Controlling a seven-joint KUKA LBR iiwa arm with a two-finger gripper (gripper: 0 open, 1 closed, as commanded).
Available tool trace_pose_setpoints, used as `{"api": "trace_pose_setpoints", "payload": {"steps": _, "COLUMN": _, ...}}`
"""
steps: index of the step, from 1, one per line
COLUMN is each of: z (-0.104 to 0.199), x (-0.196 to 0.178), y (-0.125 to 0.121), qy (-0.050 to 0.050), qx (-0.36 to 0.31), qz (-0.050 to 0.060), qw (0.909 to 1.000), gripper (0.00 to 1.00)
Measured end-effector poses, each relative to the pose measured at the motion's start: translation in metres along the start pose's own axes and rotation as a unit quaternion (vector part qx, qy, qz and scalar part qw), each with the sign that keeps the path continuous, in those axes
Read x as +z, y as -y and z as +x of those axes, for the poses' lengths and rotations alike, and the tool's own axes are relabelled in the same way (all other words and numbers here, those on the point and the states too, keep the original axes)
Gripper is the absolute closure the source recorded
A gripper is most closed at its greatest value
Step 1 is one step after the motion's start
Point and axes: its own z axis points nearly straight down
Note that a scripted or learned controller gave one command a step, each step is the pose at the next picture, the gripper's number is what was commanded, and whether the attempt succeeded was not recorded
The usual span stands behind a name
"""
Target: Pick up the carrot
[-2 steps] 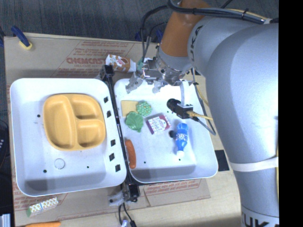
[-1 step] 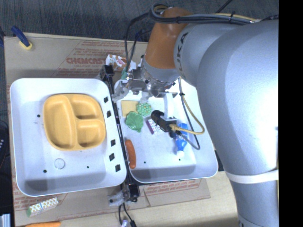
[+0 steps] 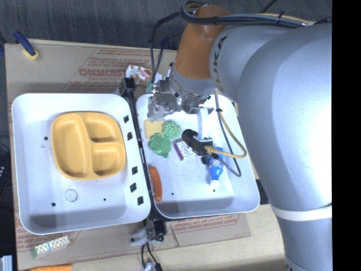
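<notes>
i see the carrot lying along the near left wall of the right bin, well apart from the gripper. the gripper sits over that bin's far left corner, just above a yellow slice and a green piece. i can't tell whether the claw is open or closed.

My gripper hangs over the far left corner of the right bin, just above a pale yellow block. Beside that block lie two green toy vegetables, a purple packet and a blue-and-white tube. The carrot lies along this bin's left wall, well apart from me. A yellow divided tray sits in the left bin.
</notes>
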Motion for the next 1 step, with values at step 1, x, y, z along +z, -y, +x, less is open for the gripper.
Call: {"api": "trace_pose_setpoints", "payload": {"steps": 1, "z": -0.0614, "x": -0.0896, "y": -0.0418, "qy": 0.001, "qx": -0.037, "qz": -0.003, "qw": 0.9993, "gripper": 1.00}}
